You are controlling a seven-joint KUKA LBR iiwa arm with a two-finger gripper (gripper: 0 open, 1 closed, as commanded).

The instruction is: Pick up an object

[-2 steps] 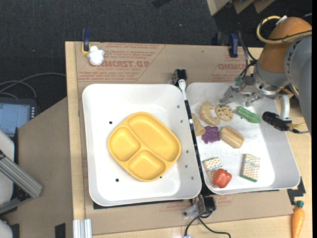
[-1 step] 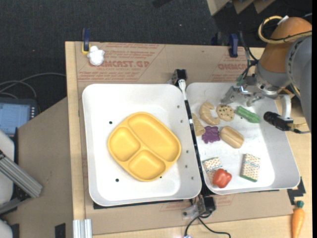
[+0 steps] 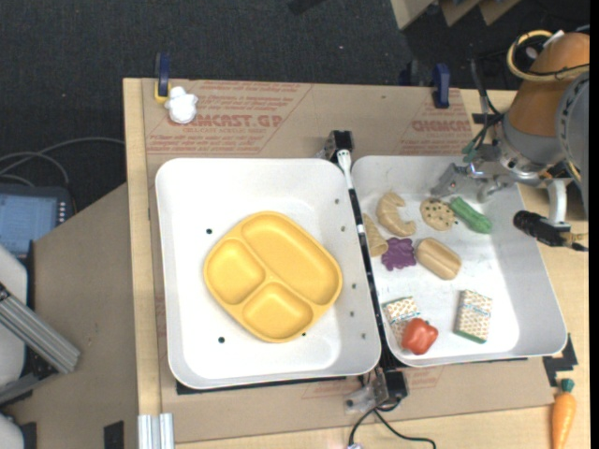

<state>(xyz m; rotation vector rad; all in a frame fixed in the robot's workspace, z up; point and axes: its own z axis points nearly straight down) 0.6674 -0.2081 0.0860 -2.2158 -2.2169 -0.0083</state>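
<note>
Cardboard-topped bench bears two white bins; the right bin (image 3: 538, 279) holds the small items. Gripper (image 3: 457, 183) sits low at its far side, jaw state indeterminable. Green piece (image 3: 470, 215) lies just beneath and beside it, cookie (image 3: 436, 214) adjacent (crowding risk). Recommend centring over green piece alone before closing.

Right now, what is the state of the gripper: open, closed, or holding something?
Gripper: cannot be told; it is above the right bin, near the cookie and the green item, with nothing seen held.
</note>
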